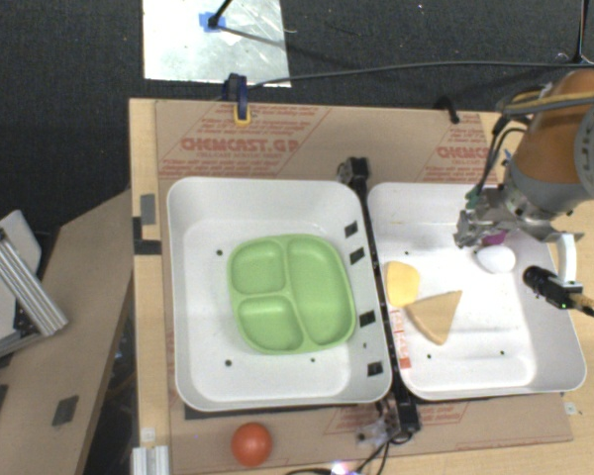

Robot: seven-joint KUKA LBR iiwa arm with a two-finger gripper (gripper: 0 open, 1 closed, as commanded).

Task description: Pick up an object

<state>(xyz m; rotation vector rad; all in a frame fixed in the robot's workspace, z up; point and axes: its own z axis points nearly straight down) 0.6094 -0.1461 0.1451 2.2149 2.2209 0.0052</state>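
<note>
pincer (472,228): we cannot tell its state | small white egg-shaped object (495,258): just beside and below pincer, in right white bin (554,364) | we judge it light, rigid, slippery; grip across its middle

Green three-compartment plastic tray (291,293) in left white bin (193,364), orange ball (251,443) on cardboard sheet (277,142) below it, reflective foil sheet (178,28) beyond the bench.

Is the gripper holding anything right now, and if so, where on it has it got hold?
Cannot be told. The gripper sits low in the right bin, just beside the white egg-shaped object, but nothing shows between its fingers.
</note>
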